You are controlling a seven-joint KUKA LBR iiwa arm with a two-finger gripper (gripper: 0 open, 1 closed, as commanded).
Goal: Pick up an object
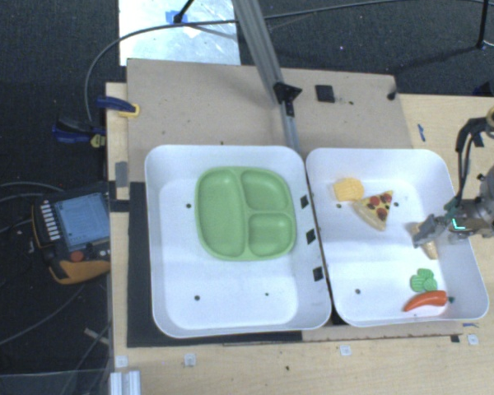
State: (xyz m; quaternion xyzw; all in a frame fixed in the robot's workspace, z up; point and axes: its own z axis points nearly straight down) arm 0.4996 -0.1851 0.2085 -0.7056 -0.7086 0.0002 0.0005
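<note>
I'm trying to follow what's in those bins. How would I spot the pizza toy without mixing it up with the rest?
Look at the right bin, the one without the green plate. In its upper half lies the pizza, just below and right of a yellow block. It is the only wedge-shaped piece, pale with red dots, unlike the green and red toys near the bin's bottom corner.

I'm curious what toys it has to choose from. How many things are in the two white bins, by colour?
Green: 2, the divided plate in the left bin and a small leafy piece in the right bin
Yellow: 1, a chunk
Yellow with red: 1, a pizza slice
Red-orange: 1, a long piece
Total: 5
</note>
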